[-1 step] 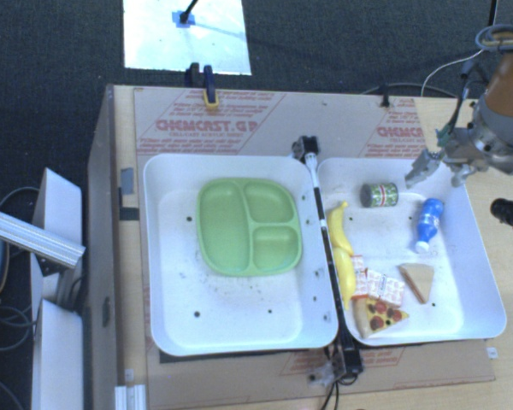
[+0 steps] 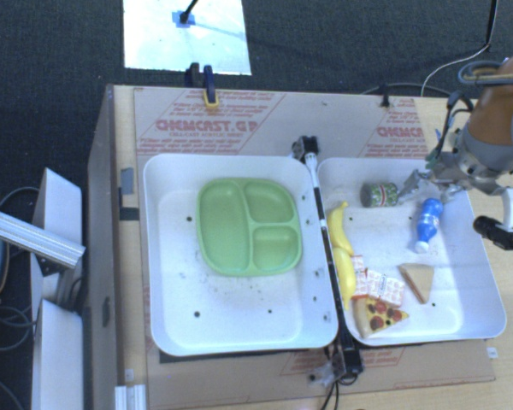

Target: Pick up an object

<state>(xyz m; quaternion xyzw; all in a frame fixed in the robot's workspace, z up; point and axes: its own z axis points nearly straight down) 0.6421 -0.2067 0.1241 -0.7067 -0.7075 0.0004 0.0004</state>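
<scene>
While my arm (image 2: 496,114) reaches in over the far right corner of the right bin (image 2: 479,314), I am at the approach step, with nothing lifted yet. My gripper (image 2: 427,180) hangs above the far edge of that bin, and whether it is parted or closed I cannot tell from this slant; nothing sits between its tips. Nearest below it is the blue-and-white bottle (image 2: 426,223), lying tilted on the bin floor with its blue end toward the far edge and its white cap toward the near one. It looks smooth and rounded, so I judge it may roll if nudged sideways. Just beside it, toward the divider, lies a small dark can (image 2: 379,195) on its side. The next move, as I judge it, calls for coming straight down over the bottle's middle and squaring my grip across its narrow width. Along the divider lies a banana (image 2: 342,246); at the near edge are a pizza slice (image 2: 378,316) and a bread wedge (image 2: 418,280). The left bin (image 2: 167,314) carries a green divided tray (image 2: 248,226).
</scene>
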